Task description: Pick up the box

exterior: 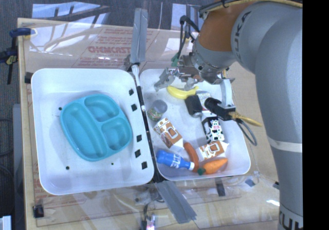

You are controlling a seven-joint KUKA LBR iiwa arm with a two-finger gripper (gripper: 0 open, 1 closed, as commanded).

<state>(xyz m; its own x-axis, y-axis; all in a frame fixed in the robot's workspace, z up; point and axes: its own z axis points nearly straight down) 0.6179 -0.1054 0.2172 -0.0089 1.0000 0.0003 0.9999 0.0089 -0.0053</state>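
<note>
The main risk is a grab at the wrong thing: the right-hand shallow white bin (241, 164) is crowded, and the two-finger gripper (176, 75) hangs at its far edge, just above the yellow plastic banana (181, 91) and well apart from the box. Its metal fingers (163, 79) look spread, with nothing between them, though the wrist hides part of them. A straight descent from here would, I judge, meet the banana or the bin's far wall. The small brown-and-white printed carton box (168, 131) lies tilted near the bin's left wall, about midway along it, just beside a round grey tin (157, 108) and close to a blue plastic bottle (174, 160) and an orange toy carrot (191, 154). A second similar carton (213, 149) near the right wall could be mistaken for it. The box looks light and smooth-sided, so it may slide or twist in a loose pinch.
</note>
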